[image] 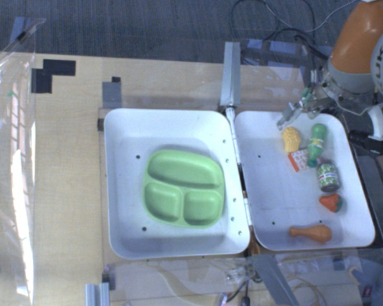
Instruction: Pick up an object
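I see the grey two-finger gripper [292, 115] hanging over the far edge of the right shallow white bin [268, 190], its jaws spread apart and gripping nothing. Just beside it in that bin lies a yellow toy corn cob [292, 138], then a green plastic bottle [316, 143], a small labelled can [328, 176] and an orange drumstick-shaped toy [311, 233] at the near edge.

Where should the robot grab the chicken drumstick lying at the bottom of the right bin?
Probably by the thin bone end of the chicken drumstick, the part pointing left. It lies flat and alone near the front wall of the right bin, so coming straight down from above looks best, fingers on either side of the narrow shaft. The fat end looks wider and rounder, so likely harder to pinch. The gripper is near the bin's far edge.
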Controlling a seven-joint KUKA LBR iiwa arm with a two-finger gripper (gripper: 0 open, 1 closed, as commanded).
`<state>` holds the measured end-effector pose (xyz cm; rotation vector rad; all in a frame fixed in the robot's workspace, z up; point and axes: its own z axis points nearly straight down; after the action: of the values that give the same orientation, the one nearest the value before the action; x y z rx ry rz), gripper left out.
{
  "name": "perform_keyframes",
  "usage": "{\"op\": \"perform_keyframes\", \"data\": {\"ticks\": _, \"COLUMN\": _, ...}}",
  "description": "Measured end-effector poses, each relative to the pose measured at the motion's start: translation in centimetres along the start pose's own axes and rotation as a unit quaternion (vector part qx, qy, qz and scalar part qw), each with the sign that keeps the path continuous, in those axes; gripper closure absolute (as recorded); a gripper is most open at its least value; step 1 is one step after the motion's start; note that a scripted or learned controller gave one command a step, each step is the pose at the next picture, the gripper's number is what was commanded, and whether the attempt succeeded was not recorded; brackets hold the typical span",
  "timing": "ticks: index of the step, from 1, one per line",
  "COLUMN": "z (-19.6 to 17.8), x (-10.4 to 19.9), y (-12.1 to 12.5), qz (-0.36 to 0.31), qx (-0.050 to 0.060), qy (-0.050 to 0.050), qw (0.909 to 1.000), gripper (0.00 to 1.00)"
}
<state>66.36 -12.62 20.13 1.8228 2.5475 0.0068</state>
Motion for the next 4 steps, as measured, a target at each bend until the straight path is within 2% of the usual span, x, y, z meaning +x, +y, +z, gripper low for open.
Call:
{"op": "perform_keyframes", "data": {"ticks": 1, "z": 6.0, "x": -1.3, "y": -7.8, "qz": 0.008, "qx": 0.002, "qy": 0.001, "qw": 1.0, "gripper": 0.0}}
{"op": "perform_keyframes", "data": {"ticks": 2, "z": 7.7, "x": -2.8, "y": -6.5, "qz": -0.006, "qx": -0.002, "qy": 0.001, "qw": 1.0, "gripper": 0.0}}
{"op": "perform_keyframes", "data": {"ticks": 3, "z": 7.9, "x": -3.0, "y": -6.4, "qz": -0.035, "qx": -0.008, "qy": -0.002, "qw": 0.9993, "gripper": 0.0}}
{"op": "perform_keyframes", "data": {"ticks": 4, "z": 8.1, "x": -3.6, "y": -6.4, "qz": -0.086, "qx": -0.01, "qy": -0.002, "qw": 0.9962, "gripper": 0.0}}
